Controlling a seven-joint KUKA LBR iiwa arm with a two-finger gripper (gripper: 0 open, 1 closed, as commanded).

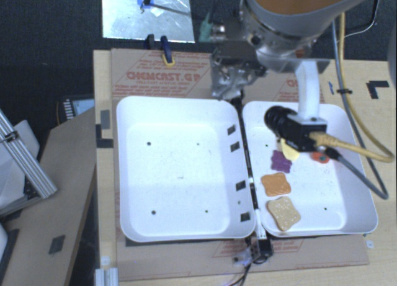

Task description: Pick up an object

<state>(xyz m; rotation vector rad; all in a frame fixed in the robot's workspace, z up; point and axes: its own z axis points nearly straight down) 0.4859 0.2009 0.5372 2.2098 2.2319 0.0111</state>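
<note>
My gripper [231,87] hangs high over the far edge of the bench, above the seam between the two bins. The right bin [338,199] holds the loose objects along its left side. A tan bread slice [283,213] lies nearest the front. Behind it sits an orange toast-like piece [275,184], then a small purple piece [281,162]. A yellow piece [289,151] is partly hidden under the robot's black mount. A small red-orange item [321,157] rests a little to the right. The gripper is well apart from all of them.
The left bin [180,173] is a white tray beside the right one, with black clips [239,167] along the divider between them. A cardboard sheet [161,75] lies under both bins. A yellow cable [356,148] crosses the right bin's far right part.
</note>
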